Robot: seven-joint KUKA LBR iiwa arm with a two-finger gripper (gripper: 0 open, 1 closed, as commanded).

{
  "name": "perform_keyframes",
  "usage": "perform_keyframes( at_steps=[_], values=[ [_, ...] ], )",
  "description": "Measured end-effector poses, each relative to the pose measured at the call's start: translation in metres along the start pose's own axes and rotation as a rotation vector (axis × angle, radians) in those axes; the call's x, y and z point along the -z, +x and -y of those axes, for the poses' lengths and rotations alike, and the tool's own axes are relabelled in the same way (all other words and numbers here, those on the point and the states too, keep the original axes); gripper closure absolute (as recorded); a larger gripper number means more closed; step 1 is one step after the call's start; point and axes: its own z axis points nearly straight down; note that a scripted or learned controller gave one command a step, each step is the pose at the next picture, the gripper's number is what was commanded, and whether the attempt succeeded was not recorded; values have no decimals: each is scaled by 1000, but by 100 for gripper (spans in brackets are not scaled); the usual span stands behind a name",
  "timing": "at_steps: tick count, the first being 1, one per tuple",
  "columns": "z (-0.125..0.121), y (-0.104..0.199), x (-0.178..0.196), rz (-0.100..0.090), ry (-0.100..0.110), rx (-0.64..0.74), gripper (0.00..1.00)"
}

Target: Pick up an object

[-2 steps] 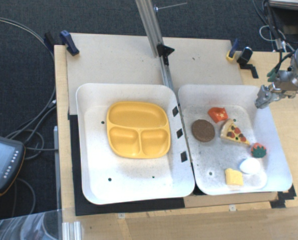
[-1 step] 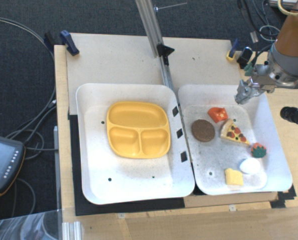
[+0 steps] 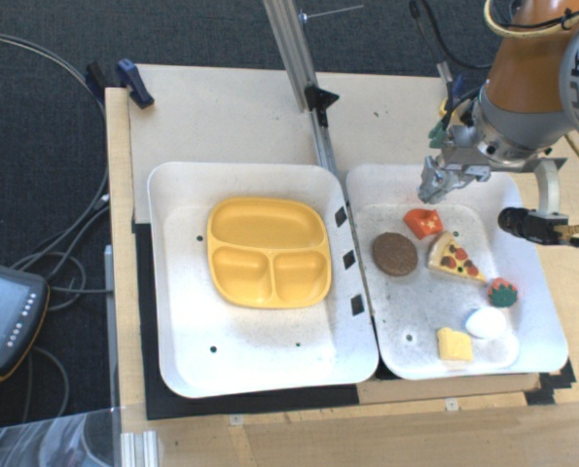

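Claw [image 3: 437,189], grip unclear, over right bin [image 3: 554,343] of toy food; yellow tray [image 3: 268,251] in left bin [image 3: 172,358].

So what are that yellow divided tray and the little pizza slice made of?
The yellow divided tray looks like moulded plastic: one even colour, rounded compartment walls, a soft sheen. The pizza slice seems to be toy food, probably plastic or rubber, with flat painted-looking toppings; I can't tell which.

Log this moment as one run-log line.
tool: above right bin's far edge, nothing seen held | nearest: red toy | also in right bin: brown disc, pizza slice | left bin: yellow tray
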Motion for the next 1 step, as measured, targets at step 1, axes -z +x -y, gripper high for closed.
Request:
perform_keyframes(
  at_steps=[1],
  values=[
    [-6,55,7,0,-5,1,100]
  ],
)
